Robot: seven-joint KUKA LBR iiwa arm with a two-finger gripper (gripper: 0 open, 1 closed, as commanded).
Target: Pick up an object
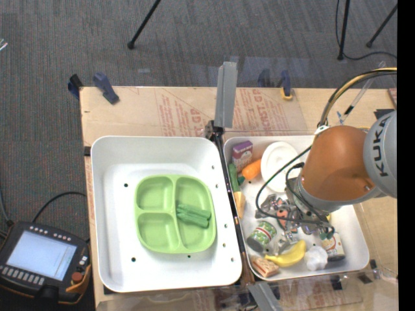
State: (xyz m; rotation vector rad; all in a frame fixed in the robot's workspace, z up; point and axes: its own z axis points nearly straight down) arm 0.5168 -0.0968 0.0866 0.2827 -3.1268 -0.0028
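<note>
The grey robot arm (pixel 391 155) bears black letters on its casing near the right edge, of which "KU" can be read; the brown cardboard sheet (pixel 188 112) covering the counter behind the two bins carries red printing, upside down from this view and too faint to make out; the small purple carton (pixel 242 153) and the round tin (pixel 262 234) carry labels too small to read.

The bench (pixel 155 112) — topped with printed cardboard — is carrying two white bins side by side: the left bin (pixel 107 206) and the right bin (pixel 358 235).
</note>
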